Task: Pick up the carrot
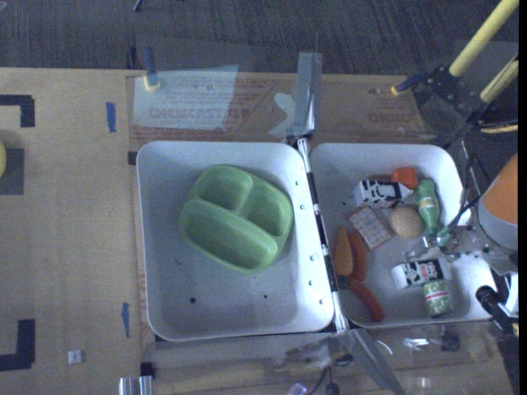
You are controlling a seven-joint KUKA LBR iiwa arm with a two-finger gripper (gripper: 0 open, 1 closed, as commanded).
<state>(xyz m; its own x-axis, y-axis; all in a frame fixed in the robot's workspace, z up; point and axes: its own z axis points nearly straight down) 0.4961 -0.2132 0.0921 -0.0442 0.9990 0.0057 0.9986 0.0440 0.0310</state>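
This is looking like a robotics lab or test cell rather than a home or kitchen. A plywood bench (66, 245) is carrying black tape corner marks (18, 109) and blue tape tabs (110, 117) at the left of the frame, and two white bins (156, 303) are sitting side by side at centre. Toy food (387, 220) is lying in the right bin, a green divided plate (237, 216) in the left. Dark carpet (247, 15) is running along the top, and a yellow pole (490, 25) is slanting across the upper right.
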